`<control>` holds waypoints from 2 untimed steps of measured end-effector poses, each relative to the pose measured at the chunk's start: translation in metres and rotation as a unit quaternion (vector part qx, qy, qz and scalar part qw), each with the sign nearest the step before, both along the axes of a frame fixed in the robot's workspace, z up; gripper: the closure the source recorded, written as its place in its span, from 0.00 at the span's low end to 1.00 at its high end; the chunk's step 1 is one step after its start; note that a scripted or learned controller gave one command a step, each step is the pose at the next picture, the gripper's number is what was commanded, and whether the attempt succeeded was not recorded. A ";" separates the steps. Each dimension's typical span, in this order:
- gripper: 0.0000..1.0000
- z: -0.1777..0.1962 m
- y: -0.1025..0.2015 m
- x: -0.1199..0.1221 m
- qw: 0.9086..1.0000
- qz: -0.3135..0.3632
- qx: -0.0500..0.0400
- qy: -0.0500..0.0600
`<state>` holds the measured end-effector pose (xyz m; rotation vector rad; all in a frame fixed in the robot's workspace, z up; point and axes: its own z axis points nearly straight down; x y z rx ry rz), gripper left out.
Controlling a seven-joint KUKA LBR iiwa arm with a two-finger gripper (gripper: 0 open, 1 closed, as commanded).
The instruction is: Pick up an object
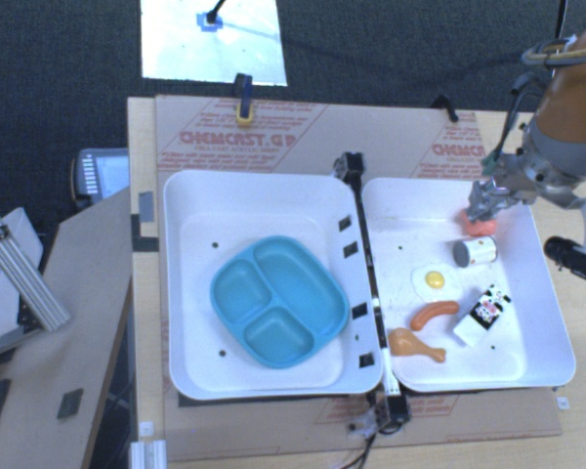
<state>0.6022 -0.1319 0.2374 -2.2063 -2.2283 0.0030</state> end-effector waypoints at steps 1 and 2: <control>1.00 -0.015 0.049 -0.018 1.000 0.000 0.000 0.001; 1.00 -0.027 0.106 -0.027 1.000 0.000 0.000 0.000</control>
